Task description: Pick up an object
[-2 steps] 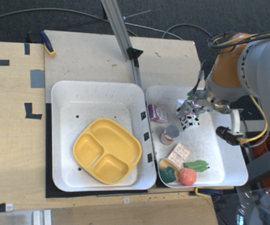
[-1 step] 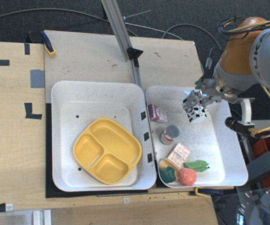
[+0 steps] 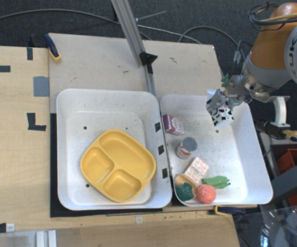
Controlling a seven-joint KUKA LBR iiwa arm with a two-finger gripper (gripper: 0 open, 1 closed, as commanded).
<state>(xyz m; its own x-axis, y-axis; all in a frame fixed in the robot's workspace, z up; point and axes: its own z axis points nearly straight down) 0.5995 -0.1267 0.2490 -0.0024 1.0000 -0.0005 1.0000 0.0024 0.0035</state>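
Left bin [image 3: 66, 138]: one yellow divided tray [image 3: 118, 164].
Right bin [image 3: 251, 153]: purple packet [image 3: 173, 124], small can [image 3: 186, 147], wafer pack [image 3: 196, 170], teal toy [image 3: 185, 191], red ball [image 3: 206, 194], green piece [image 3: 216, 181], clustered toward the near corner.
My gripper [image 3: 219, 107]: over the far right, clenched on a black-and-white spotted object [image 3: 222, 115] above the bin floor, well apart from the cluster.

Counts: 2 white bins, left bin [image 3: 66, 138] and right bin [image 3: 251, 158]. 1 yellow divided plate [image 3: 118, 164] in the left. Right bin: 1 purple packet [image 3: 173, 124], 1 small can [image 3: 186, 147], 1 pink-and-white box [image 3: 196, 170], 1 green toy [image 3: 216, 181], 1 red ball [image 3: 206, 194], 1 teal item [image 3: 185, 192]. 1 black-and-white object [image 3: 222, 114] at the bin's far side.
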